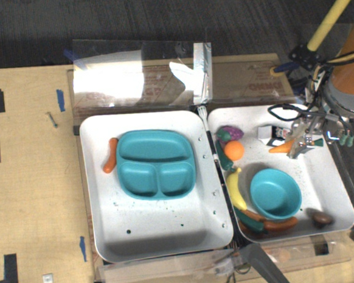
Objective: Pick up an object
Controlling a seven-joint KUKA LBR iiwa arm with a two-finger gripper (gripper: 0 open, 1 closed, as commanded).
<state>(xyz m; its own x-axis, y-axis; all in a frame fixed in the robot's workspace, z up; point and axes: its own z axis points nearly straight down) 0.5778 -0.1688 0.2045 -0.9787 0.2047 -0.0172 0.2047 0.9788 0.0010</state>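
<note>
2 white bins sit side by side on a tan bench, above dark floor. The left bin (104,229) holds a teal divided plate (156,164) and an orange sausage (110,156). The right bin (327,187) holds a teal bowl (275,193), a banana (234,188) and an orange ball (233,150). The gripper (296,143) reaches in from the right, low over the right bin's far side, fingers closed around a small carrot (282,148).

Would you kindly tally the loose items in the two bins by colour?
Teal: 2, divided plate and bowl
Orange: 3, sausage, ball, carrot at the gripper
Yellow: 1, banana
Purple: 1, purple item
Brown: 1, brown lump
Total: 8
</note>
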